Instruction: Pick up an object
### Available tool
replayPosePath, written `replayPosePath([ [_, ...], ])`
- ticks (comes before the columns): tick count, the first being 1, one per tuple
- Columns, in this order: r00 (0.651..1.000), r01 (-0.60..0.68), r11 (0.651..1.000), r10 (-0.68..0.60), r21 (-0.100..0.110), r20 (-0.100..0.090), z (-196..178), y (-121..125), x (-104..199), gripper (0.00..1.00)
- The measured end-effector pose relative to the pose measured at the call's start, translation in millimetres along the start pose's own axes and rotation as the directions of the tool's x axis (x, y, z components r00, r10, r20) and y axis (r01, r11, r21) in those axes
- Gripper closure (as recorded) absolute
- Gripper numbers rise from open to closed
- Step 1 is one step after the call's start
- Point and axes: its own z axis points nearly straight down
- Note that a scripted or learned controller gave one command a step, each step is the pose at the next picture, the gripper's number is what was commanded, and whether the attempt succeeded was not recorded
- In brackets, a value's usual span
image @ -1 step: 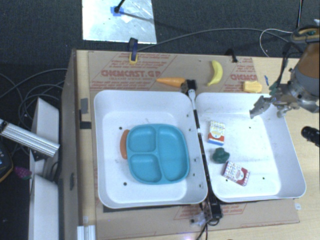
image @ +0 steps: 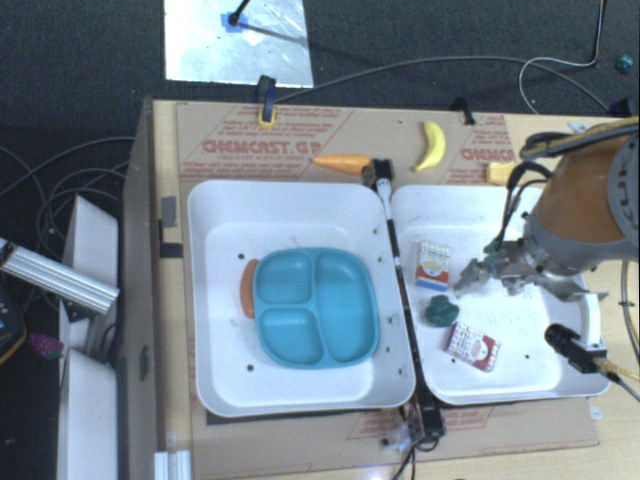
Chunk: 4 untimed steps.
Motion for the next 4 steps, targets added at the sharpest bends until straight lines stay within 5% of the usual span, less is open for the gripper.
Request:
replayPosePath([
  [1,1.000,0.001,1.000,-0.001,-0.002,0.000,60.0,-6.8,22.5,0.00],
  [2,1.000,0.002,1.000,-0.002,-0.005,0.002,49.2,78.8,-2.0,0.00],
  [3,1.000,0.003,1.000,-0.003,0.018,0.004,58.4,131.6,19.2,0.00],
  [4,1.000,0.003,1.000,-0.003,0.018,0.006,59.1,131.2,20.0,0.00],
])
